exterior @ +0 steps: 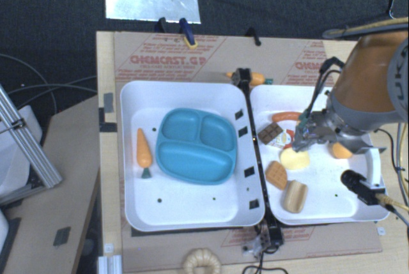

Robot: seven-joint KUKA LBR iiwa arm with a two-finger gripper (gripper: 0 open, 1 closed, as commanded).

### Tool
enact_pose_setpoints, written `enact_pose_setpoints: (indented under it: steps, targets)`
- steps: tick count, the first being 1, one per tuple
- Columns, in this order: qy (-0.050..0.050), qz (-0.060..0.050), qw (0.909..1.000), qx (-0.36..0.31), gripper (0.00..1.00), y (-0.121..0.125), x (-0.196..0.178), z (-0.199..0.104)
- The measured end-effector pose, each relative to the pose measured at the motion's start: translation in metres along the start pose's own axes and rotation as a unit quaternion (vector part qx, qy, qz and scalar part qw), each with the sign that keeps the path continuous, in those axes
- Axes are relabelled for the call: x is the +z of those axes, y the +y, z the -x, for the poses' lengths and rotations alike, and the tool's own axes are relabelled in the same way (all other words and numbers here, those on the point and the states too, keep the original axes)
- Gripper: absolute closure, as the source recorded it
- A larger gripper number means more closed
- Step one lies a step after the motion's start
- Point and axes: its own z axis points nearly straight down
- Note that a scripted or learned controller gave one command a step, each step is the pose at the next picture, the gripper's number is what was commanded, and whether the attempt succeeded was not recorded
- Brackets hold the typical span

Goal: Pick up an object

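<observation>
Yellow round food piece (294, 159), likeliest target, just below and touching the gripper (303, 136) in the right bin (319, 215). Not lifted yet: nothing visibly clamped, so pick seemingly at the approach or closing stage; grasp and lift left to do. Chocolate bar (270, 133) just left, sausage (285, 117) just above-left, waffle (276, 174) and bread roll (294, 195) below, orange piece (340, 151) to the right. Gripper state: cannot tell, blurred against clutter. Arm body hiding the bin's far right corner.

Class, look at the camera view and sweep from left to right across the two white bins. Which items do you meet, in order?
Orange toy carrot → blue three-compartment plastic plate → brown chocolate-bar piece → tan waffle square → beige bread roll → small orange chunk.
</observation>
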Motion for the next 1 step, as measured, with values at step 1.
enact_pose_setpoints:
  steps: [1]
  targets:
    - [0.0, -0.001, 1.0, 0.001, 1.0, -0.0066, 0.0174, -0.0037]
